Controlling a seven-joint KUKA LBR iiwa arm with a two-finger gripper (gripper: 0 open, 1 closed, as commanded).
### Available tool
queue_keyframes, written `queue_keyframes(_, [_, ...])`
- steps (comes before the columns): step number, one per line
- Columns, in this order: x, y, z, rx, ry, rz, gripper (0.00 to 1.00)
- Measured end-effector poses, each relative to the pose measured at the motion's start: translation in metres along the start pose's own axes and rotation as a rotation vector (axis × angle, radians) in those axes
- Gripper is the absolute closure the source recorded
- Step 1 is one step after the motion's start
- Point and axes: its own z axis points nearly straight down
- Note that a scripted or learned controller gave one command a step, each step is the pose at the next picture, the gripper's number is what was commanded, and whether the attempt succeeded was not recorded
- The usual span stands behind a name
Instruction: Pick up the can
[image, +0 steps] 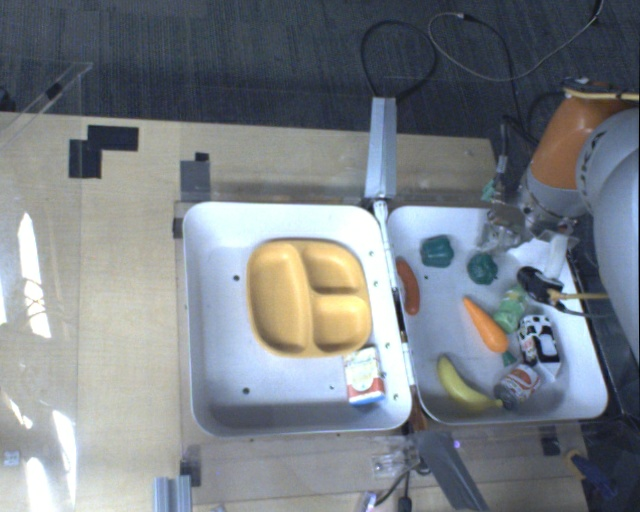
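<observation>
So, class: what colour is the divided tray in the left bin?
Yellow; the divided tray shows best in the camera view.

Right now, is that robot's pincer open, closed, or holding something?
Pincer: at the back of the right bin, far from the can; open or closed cannot be told.

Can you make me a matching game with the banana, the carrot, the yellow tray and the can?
Things:
1. banana
2. carrot
3. yellow tray
4. can

Places:
A. in the left bin
B. right bin, at the banana's right tip
C. right bin, near the middle
D. right bin, near the front wall

Pairs: 1-D, 2-C, 3-A, 4-B
</observation>
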Motion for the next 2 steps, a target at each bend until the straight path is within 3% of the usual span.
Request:
queue_keyframes(1, [0.0,0.0,0.0,0.0,0.0,-0.002,0.0])
queue_keyframes(2, [-0.019,0.008,0.011,0.01,0.004,0.032,0.0])
